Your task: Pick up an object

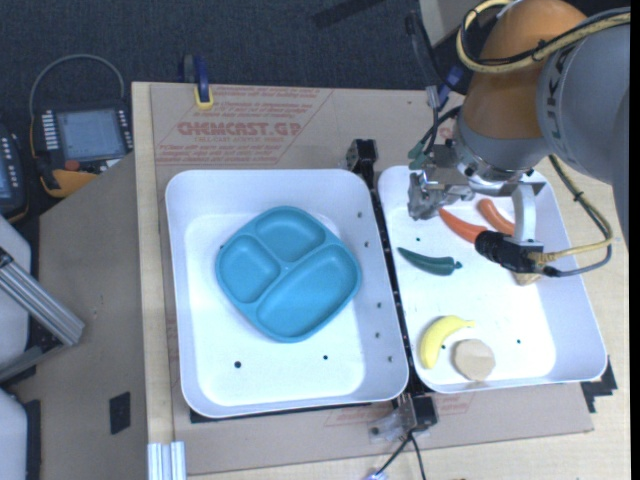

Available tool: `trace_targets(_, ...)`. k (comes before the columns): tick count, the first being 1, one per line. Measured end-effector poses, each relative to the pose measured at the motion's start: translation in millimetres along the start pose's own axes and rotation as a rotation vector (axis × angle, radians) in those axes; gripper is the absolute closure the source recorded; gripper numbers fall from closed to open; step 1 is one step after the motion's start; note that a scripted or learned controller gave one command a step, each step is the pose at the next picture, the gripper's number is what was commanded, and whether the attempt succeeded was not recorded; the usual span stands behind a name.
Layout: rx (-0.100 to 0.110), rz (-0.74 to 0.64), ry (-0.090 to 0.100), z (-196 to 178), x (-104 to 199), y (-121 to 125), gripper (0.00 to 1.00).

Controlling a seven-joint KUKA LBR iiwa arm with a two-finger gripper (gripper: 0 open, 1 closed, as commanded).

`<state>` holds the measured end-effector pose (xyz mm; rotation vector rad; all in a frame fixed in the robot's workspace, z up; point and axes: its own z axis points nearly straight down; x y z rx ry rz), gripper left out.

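Observation:
My gripper (436,199) hangs over the back left part of the right bin (570,353), its metal fingers pointing down. An orange carrot-like piece (463,226) lies just right of and below the fingertips, and a second orange piece (495,214) lies beside it. A dark green pepper (430,261) rests a little nearer the front. At the bin's front sit a yellow banana (439,336) and a tan round piece (473,359), touching each other. Nothing shows between the fingers.
The left bin (200,368) holds a blue divided plate (288,272) at its middle. A black clip (361,156) stands at the back between the two bins. A tablet-like screen (90,133) lies off the bench at the far left.

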<state>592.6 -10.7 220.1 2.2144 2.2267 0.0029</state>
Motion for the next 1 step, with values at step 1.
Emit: trace_targets(1, -0.002, -0.001, 0.002, -10.8, 54.2, 23.8, 1.0)
